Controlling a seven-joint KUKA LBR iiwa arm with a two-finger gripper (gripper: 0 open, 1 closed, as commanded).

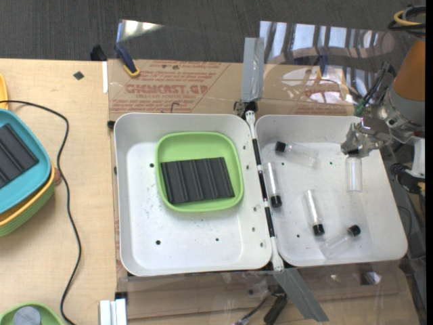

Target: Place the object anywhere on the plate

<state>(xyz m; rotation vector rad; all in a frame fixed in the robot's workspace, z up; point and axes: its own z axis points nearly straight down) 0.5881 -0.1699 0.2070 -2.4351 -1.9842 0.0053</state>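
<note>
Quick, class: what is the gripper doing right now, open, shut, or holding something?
Gripper: holding a clear tube upright over the right bin.

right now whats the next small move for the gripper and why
Probably lift straight up: the gripper sits at the top of a clear tube in the right bin, while the green plate lies in the left bin. Whether it has a firm grip is unclear.

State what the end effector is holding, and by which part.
The end effector appears to hold a clear tube by its top end; the tube hangs upright.

Green plate [231, 153], clear vials [312, 208] apart.
</note>
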